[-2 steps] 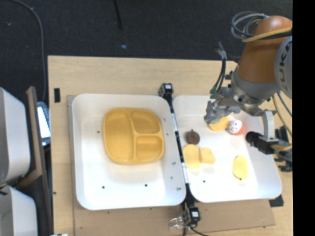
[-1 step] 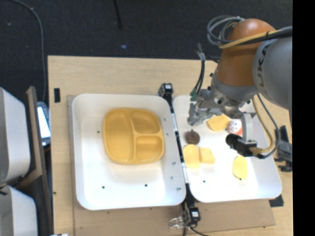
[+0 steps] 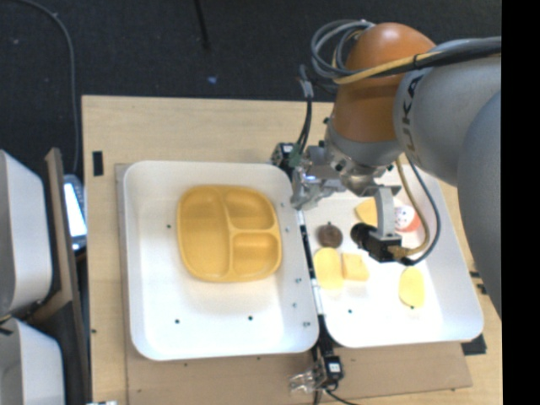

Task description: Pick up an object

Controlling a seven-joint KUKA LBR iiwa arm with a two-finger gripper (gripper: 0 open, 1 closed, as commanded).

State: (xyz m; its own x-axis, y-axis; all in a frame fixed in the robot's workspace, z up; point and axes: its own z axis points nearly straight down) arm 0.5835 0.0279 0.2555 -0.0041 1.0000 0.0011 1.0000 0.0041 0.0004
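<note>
Counter: wooden, carrying your two white bins.
Left bin: yellow divided plate.
Right bin: yellow pieces, brown disc.
Claw: over the right bin's far-left corner; you cannot tell its grip.

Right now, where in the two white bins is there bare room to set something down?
Left bin: bare floor along the near edge and left side of the yellow plate. Right bin: a bare strip along its near edge, below the yellow pieces. Its middle is crowded, under the arm.
</note>
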